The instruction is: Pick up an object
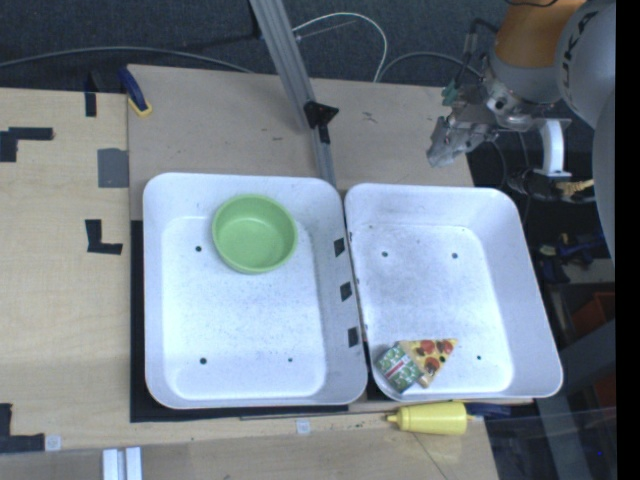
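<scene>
The grey two-finger gripper hung at the frame's upper right, above the right shallow white bin's far rim; its grip state I could not tell. The small colourful printed packet lay in that bin's lower left corner, well below it, long axis slanting.

Blue-yellow clamp at bench corner; metal pole slanting behind bins.

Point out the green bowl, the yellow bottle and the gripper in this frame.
green bowl [255, 233]: camera view, inside bottom of the bowl, left bin.
yellow bottle [434, 419]: camera view, middle of its body, lying below the right bin.
gripper [445, 148]: camera view, finger end, above the right bin's far edge.
</scene>
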